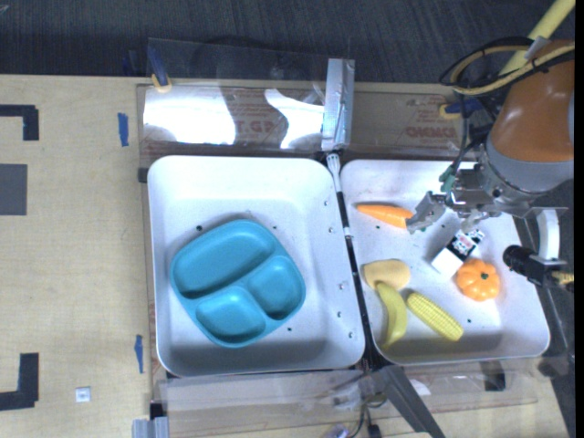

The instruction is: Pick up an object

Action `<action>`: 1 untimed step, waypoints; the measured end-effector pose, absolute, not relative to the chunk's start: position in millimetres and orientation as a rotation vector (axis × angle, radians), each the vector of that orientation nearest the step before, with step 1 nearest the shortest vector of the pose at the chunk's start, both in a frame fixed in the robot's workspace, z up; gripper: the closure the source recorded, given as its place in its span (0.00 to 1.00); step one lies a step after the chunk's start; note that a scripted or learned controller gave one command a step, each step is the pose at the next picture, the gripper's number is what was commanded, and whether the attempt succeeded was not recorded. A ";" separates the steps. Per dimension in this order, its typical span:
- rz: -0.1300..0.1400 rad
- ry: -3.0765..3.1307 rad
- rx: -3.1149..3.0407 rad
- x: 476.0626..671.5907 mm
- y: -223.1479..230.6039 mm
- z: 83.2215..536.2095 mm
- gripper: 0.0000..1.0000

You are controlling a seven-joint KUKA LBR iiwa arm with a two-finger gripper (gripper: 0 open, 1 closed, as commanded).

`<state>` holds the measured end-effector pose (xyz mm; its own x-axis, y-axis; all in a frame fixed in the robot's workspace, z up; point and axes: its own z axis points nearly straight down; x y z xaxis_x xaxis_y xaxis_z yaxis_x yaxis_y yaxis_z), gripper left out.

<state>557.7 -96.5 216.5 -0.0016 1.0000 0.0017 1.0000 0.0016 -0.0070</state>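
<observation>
The right bin (529, 336) holds an orange carrot (383, 214), a pale yellow lump (385, 271), a banana (394, 314), a corn cob (434, 316), a small orange pumpkin (479, 281) and a small white-and-black box (457, 251). My gripper (445, 219) hangs over the back of this bin, between the carrot and the box. Its fingers are spread open, one fingertip (421, 218) close to the carrot's right end. Nothing sits between them.
A blue divided plate (237, 281) lies in the left bin (173, 190). The ridge between the bins (347, 245) runs just left of the carrot. Cables and the arm's grey body (534, 126) crowd the right bin's back right corner.
</observation>
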 end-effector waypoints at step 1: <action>0.009 -2.165 -2.266 521.2 -157.7 169.8 0.00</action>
